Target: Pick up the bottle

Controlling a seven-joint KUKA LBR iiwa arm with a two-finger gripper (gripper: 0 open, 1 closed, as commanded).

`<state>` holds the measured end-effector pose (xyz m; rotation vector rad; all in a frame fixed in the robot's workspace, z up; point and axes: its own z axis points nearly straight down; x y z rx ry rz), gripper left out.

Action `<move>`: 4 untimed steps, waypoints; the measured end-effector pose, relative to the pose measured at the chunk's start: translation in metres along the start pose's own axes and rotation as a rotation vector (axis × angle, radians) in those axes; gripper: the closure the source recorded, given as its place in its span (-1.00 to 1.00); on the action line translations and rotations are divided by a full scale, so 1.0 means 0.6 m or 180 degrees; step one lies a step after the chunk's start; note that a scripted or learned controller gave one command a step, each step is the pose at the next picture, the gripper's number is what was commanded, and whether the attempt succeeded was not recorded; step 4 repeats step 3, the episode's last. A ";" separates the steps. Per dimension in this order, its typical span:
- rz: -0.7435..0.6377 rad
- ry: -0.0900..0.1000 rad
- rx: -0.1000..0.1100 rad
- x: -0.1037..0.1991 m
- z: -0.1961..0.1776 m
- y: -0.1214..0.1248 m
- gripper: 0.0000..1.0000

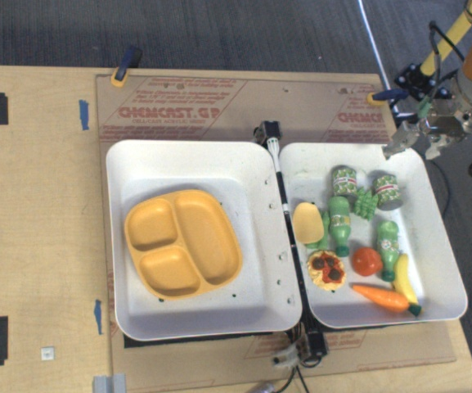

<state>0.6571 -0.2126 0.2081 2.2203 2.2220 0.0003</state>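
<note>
A green toy bottle (339, 226) lies in the right bin (444, 244), near its middle, with its cap end toward the front. A second, smaller green bottle (388, 242) lies to its right, beside a red tomato (366, 260). My gripper (413, 144) hangs over the bin's far right corner, well above and behind both bottles. Its two fingers stand apart, open, with nothing between them.
Crowding the bottles in the right bin are two green-labelled cans (346, 180) (387, 191), a leafy green piece (365, 205), a pale yellow piece (307, 222), a pizza slice (327, 268), a carrot (380, 297) and a banana (404, 281). A yellow divided plate (184, 242) fills the left bin (129, 170).
</note>
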 end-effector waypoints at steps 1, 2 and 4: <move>0.0213 -0.0004 -0.0008 0.063 0.188 0.016 -1.00; 0.0208 -0.0009 -0.0014 0.063 0.171 0.017 1.00; 0.0795 -0.0003 -0.0005 0.022 0.043 -0.035 1.00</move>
